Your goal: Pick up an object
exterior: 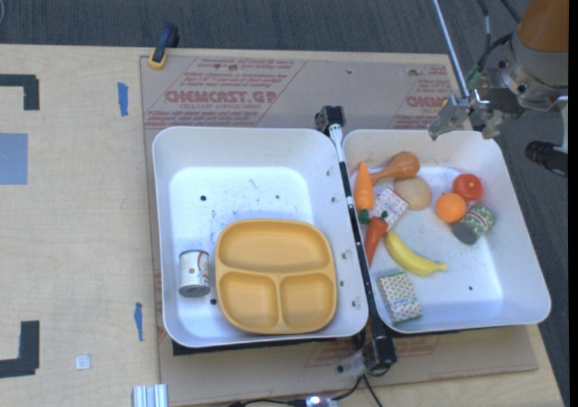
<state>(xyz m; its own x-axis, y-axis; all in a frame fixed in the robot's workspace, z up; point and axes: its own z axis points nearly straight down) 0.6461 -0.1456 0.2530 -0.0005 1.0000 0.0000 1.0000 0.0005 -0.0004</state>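
Note:
The right bin (pixel 515 301) holds several toy foods: an orange carrot (pixel 362 187), a drumstick (pixel 398 165), a tomato (pixel 467 186), an orange (pixel 450 208), a banana (pixel 414 255), a red pepper (pixel 375 239) and a small patterned box (pixel 399 297). My gripper (pixel 464 122) hangs over the far rim of that bin, above and behind the tomato. It is open, with nothing between its fingers.
The left bin (pixel 172 171) carries a yellow divided plate (pixel 275 274) and a small can (pixel 193 272) lying beside it. A black clamp (pixel 330 116) sits between the bins at the back. A thin rod (pixel 442 13) slants down toward the gripper.

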